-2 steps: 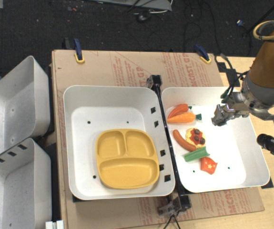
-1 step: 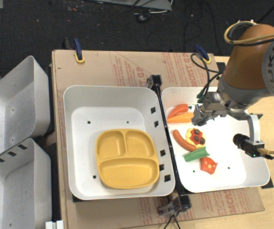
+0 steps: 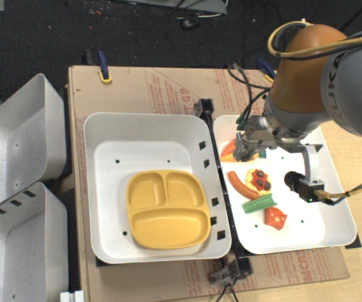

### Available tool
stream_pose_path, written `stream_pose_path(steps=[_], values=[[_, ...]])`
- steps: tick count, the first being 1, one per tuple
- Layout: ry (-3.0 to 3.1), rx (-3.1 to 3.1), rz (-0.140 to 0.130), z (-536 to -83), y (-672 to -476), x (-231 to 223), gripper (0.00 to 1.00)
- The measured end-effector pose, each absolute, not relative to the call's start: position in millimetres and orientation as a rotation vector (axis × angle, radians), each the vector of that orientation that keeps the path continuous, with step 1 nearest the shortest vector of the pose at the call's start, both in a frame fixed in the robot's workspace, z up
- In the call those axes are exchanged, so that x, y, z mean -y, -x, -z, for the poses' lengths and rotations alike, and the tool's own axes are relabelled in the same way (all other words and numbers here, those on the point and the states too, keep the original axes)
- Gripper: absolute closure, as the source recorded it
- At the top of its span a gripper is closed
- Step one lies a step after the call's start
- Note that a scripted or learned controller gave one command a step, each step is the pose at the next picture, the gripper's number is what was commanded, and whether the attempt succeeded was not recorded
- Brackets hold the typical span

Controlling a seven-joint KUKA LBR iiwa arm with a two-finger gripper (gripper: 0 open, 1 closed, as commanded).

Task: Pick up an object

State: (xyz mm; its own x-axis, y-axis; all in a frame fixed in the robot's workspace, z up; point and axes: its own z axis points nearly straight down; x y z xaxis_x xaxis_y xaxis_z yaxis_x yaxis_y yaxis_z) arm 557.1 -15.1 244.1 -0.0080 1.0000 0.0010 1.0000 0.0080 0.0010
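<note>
In the right white bin (image 3: 332, 231) lie several toy foods. An orange carrot-like piece (image 3: 228, 148) rests by the bin's left wall. A red-brown sausage (image 3: 242, 185), a yellow pizza slice with dark toppings (image 3: 259, 180), a green piece (image 3: 258, 204) and a red piece (image 3: 276, 218) lie nearer the front. My gripper (image 3: 247, 147) hangs low over the bin's back left part, just right of the orange piece and behind the pizza slice. The gripper body hides what lies directly beneath it.
The left white bin (image 3: 105, 143) holds a yellow divided tray (image 3: 168, 209). A black divider with clips (image 3: 215, 175) runs between the bins. A white bracket with a black fitting (image 3: 301, 184) sticks out from the wrist over the right bin. Cables (image 3: 247, 90) trail behind.
</note>
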Motion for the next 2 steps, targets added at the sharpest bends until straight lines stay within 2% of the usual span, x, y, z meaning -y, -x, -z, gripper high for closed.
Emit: stream_pose_path(steps=[1, 2], values=[[2.211, 2.231, 0.002, -250.5, -559.1, -41.9, 1.00], [2.212, 2.228, -0.002, -233.1, -559.1, -91.8, 1.00]])
